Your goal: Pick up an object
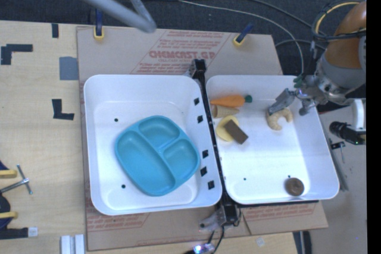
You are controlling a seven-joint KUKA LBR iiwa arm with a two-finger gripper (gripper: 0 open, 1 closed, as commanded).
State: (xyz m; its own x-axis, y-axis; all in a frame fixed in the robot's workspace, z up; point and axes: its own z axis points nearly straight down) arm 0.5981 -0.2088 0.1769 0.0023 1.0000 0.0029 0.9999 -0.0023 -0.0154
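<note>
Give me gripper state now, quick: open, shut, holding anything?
Gripper: over the right bin, just above a pale curved piece. Open or shut cannot be told; nothing visibly held.

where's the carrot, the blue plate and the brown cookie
carrot (227, 102), camera view, middle of its orange body
blue plate (156, 154), camera view, ridge between its compartments
brown cookie (294, 187), camera view, centre of its top

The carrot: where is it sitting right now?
In the camera view the carrot lies in the right bin, near its upper left corner beside the divider, just above the yellow and brown piece.
</note>
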